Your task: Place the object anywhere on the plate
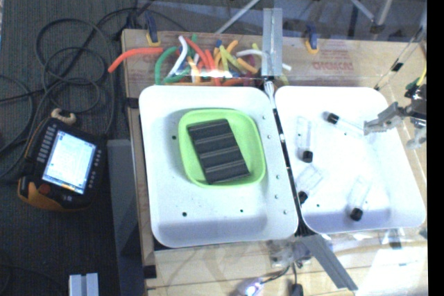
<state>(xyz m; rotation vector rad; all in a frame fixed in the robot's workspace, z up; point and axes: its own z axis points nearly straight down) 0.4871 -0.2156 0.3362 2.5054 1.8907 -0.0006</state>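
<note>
The one camera looks down on the worktop (pixel 326 55) with two white bins side by side. The left bin (pixel 208 218) carries a green plate (pixel 258 149) at its centre, and on that plate lies a dark ribbed block (pixel 218 150), flat and wholly within the rim. If this block is the object meant, the placing looks done and only the arm's retreat is left. If instead one of the vials is meant, nothing has been placed yet; the picture does not settle which.

The block's long axis runs from the upper left of the plate toward its lower right, only a little off the frame's vertical. Its ribs lie across that axis.

The right bin (pixel 388 215) holds several small clear vials with dark caps: one near the upper middle (pixel 338 120), one beside the dividing edge (pixel 304 142), one near the bottom (pixel 358 201). They lie scattered, well apart from one another.

The pincer (pixel 388 118) sits at the right edge of the frame, over the upper right part of the right bin, well apart from the plate. Nothing can be seen between its fingers, but whether it is spread wide or closed I cannot tell, as it is blurred and partly cut off.
</note>
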